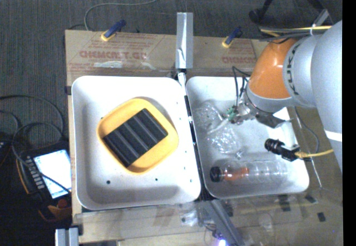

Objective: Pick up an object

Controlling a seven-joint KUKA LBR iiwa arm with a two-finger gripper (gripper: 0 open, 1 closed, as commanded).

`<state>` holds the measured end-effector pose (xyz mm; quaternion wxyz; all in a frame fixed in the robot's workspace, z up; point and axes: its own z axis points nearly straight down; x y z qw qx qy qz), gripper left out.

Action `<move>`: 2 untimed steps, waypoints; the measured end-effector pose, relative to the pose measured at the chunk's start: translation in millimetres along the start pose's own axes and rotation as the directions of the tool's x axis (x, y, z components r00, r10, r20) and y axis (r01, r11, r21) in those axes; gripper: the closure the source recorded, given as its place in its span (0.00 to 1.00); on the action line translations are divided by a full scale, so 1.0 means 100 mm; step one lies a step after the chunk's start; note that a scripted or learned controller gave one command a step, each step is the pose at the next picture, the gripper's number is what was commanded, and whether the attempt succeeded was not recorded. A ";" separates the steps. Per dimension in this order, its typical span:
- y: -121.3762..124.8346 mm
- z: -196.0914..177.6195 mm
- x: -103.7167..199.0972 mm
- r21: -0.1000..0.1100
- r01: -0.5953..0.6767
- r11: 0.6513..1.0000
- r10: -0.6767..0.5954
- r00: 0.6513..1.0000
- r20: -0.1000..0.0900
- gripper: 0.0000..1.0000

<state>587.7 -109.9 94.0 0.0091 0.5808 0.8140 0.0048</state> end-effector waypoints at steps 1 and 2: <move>0.26 0.01 -0.13 0.005 0.209 0.978 -0.209 0.978 -0.002 0.00; -0.62 -0.21 0.11 0.018 0.054 0.998 -0.053 0.999 -0.012 0.00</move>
